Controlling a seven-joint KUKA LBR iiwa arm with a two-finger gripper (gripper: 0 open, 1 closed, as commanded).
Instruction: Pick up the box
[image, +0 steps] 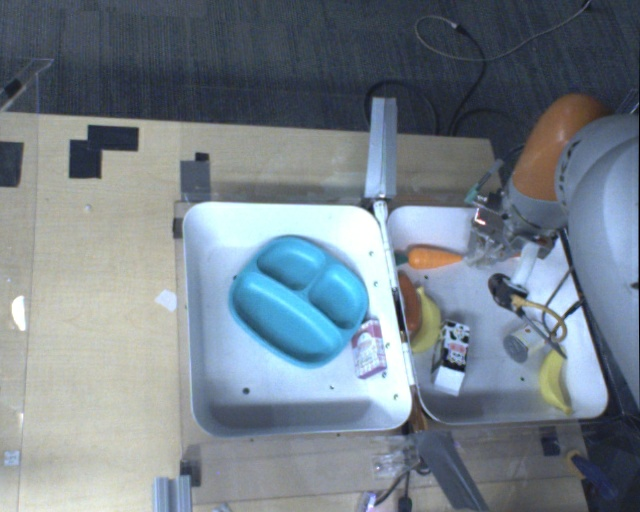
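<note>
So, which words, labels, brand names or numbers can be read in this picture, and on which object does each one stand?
No text can be read with certainty.
Box in the right bin: black and white print, too small to read.
Small can in the left bin, beside the blue divided plate: a red and white label, blurred.

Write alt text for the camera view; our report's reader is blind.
A grey arm's gripper hovers by an orange carrot in the right white bin, which also holds a small black-and-white box and yellow bananas. The left white bin holds a blue divided plate.
</note>
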